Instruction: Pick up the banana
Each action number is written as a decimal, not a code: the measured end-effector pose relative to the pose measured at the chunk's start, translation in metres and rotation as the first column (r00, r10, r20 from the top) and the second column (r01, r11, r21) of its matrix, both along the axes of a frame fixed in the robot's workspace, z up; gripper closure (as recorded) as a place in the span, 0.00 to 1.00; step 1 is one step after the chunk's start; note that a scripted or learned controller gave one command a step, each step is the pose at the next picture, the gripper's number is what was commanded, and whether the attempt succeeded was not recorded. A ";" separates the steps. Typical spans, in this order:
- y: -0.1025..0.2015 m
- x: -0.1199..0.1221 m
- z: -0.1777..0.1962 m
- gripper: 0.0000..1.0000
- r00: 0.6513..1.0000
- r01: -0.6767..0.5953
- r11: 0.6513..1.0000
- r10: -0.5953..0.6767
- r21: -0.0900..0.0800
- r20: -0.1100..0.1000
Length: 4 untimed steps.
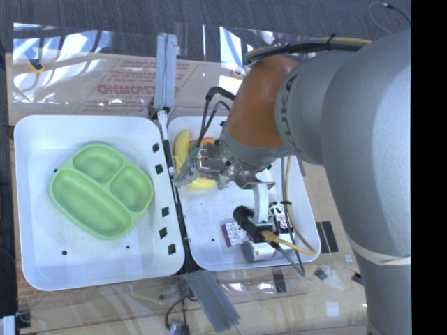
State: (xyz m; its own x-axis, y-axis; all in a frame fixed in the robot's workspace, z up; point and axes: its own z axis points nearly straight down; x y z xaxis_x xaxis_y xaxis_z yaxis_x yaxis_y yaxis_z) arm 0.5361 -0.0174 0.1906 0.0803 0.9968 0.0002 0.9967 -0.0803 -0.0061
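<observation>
The yellow banana (182, 149) lies in the right bin (209, 253), along its left wall near the far end. A second yellow stretch of it shows just below the gripper. My gripper (200, 170) is low over the banana's near half and hides its middle. The grey wrist with the orange band reaches in from the right above it. Whether the banana is gripped cannot be seen.
A green divided plate (102, 190) lies in the left bin (42, 264). A small orange object (208, 144) sits beside the banana under the wrist. A small dark red and white box (232, 233) lies near the right bin's front. The arm covers that bin's right side.
</observation>
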 end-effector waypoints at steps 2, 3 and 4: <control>-0.035 0.082 0.001 0.00 0.999 -0.052 0.999 0.052 0.000 0.001; -0.003 0.047 0.000 0.00 0.995 -0.102 0.995 0.102 0.000 0.001; -0.027 0.052 0.001 0.00 0.995 -0.100 0.995 0.100 -0.001 0.004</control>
State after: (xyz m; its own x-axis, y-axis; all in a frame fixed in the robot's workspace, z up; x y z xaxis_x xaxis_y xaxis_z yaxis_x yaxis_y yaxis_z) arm 0.5881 -0.0445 0.1914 -0.0193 0.9998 -0.0003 0.9998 0.0193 -0.0018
